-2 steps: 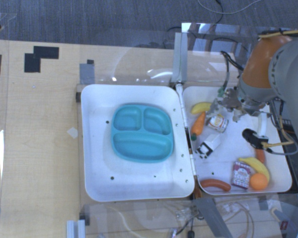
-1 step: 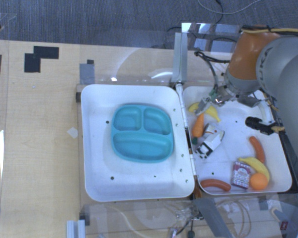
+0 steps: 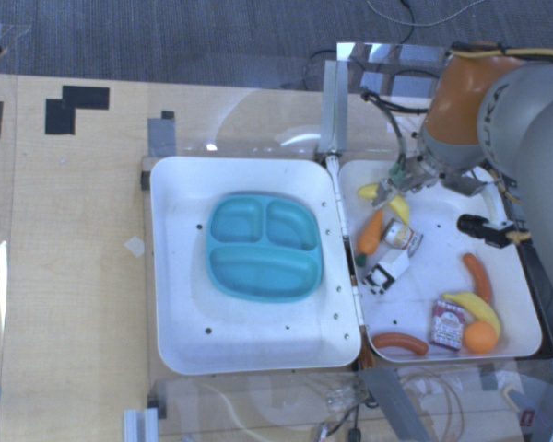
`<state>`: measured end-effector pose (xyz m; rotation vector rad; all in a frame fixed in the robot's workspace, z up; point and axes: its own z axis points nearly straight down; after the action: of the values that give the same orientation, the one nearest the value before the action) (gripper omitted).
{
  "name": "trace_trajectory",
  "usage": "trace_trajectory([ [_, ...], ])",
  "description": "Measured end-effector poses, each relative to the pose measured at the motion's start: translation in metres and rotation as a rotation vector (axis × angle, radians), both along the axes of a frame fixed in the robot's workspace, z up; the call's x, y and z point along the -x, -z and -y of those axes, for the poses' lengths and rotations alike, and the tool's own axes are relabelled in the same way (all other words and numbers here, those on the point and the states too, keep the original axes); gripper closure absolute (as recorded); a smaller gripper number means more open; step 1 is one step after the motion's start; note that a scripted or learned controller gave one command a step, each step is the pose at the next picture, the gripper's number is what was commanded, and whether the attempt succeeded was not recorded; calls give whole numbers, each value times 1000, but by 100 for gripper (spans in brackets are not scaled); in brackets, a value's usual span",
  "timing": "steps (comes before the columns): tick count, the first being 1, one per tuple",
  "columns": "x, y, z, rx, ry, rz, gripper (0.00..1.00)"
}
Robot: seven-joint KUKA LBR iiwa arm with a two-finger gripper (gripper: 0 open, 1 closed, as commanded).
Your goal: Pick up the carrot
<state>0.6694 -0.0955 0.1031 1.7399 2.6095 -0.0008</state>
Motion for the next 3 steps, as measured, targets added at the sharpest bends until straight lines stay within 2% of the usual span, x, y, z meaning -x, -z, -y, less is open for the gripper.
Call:
trace_trajectory([
  [1, -1, -1, 0, 0, 0, 4, 0],
  [2, 20, 15, -1, -4, 119, 6, 0],
  [3, 18, 2, -3, -6, 117, 13, 100],
])
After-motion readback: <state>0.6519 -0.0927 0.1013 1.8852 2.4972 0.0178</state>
